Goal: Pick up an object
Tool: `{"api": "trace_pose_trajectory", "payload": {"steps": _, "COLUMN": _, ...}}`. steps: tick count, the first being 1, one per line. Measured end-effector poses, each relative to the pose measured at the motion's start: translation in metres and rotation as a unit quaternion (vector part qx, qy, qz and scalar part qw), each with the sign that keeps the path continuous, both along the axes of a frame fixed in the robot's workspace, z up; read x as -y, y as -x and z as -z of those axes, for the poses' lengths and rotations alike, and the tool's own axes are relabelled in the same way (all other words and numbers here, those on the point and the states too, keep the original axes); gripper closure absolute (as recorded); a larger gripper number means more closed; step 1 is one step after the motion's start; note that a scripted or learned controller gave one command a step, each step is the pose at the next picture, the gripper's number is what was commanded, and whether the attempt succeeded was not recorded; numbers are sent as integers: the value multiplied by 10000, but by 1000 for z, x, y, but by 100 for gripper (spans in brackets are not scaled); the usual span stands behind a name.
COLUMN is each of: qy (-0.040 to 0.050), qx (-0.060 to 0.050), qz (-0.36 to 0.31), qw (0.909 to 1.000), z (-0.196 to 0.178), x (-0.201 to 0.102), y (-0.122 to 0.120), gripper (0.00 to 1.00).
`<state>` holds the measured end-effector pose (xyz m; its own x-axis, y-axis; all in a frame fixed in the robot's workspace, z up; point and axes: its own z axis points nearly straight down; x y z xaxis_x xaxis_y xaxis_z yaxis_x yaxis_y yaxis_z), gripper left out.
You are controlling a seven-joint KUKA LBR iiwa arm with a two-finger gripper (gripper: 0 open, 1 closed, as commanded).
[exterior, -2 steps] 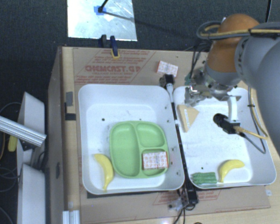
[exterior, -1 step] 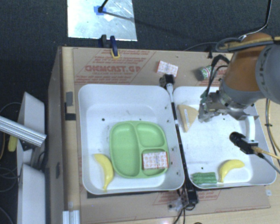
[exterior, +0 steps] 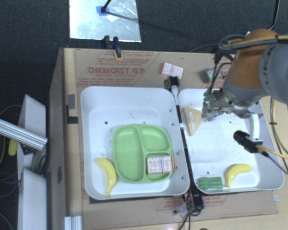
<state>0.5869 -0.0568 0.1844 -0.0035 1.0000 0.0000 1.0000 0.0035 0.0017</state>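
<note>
On the cardboard (exterior: 110, 66) behind both bins, red print reads CHEMCAST. Left bin (exterior: 93, 128) holds a green tray (exterior: 132, 152) carrying a patterned packet (exterior: 159, 165); right bin's (exterior: 273, 176) front edge holds a banana (exterior: 236, 173).

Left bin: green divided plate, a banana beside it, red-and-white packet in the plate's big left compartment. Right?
Not quite. In the camera view the packet lies in the green divided plate's lower right compartment, not the big left one. The rest holds: the plate sits in the left bin, with a banana beside it.
</note>
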Motion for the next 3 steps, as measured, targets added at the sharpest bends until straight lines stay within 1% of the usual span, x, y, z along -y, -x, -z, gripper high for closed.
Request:
{"api": "trace_pose_trajectory", "payload": {"steps": 1, "qy": -2, "qx": -8, "qz": 0, "qw": 10000, "z": -10, "x": -6, "y": 12, "gripper": 100}}
{"api": "trace_pose_trajectory", "payload": {"steps": 2, "qy": 3, "qx": -4, "qz": 12, "qw": 10000, "z": -3, "x": 11, "y": 20, "gripper": 100}}
{"api": "trace_pose_trajectory", "payload": {"steps": 3, "qy": -2, "qx": -3, "qz": -1, "qw": 10000, "z": 0, "x": -14, "y": 22, "gripper": 100}}
